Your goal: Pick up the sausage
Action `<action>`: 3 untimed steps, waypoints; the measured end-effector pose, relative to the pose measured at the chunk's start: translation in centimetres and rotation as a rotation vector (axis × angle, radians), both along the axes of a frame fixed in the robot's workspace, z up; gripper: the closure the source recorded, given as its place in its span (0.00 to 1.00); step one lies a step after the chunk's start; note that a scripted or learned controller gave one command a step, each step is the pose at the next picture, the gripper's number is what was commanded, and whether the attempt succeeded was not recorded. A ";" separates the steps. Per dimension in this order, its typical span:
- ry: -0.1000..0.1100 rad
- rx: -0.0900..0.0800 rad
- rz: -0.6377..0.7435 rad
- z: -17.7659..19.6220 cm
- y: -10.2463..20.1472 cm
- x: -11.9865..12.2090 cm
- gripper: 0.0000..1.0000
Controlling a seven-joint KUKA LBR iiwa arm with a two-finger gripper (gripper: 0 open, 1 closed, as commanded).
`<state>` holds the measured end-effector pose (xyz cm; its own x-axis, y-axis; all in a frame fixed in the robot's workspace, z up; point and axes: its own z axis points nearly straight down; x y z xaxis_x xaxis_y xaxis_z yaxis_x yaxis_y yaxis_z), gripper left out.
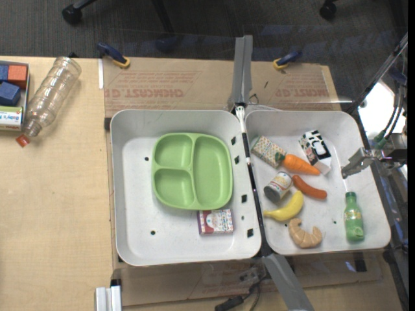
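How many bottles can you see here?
2. A clear plastic bottle lies on the bench left of the bins; a small green bottle lies in the right bin, near its right wall.

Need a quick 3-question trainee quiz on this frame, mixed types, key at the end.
1. True or false: the sausage lies in the left bin.
2. Which item lies directly below the sausage in the camera view? A) banana B) green bottle C) croissant
3. Fill in: the green divided plate has ___ compartments.

Key: 1 false, it lies in the right bin, between the carrot and the banana. 2 A. 3 three.
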<state>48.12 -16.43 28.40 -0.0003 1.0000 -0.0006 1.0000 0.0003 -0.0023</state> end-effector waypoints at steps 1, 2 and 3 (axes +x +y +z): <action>0.003 0.001 -0.208 -15.2 -0.2 1.8 0.00; 0.001 0.002 -0.051 -19.4 1.5 -0.4 0.00; -0.005 0.015 0.214 -19.2 -3.1 0.0 0.00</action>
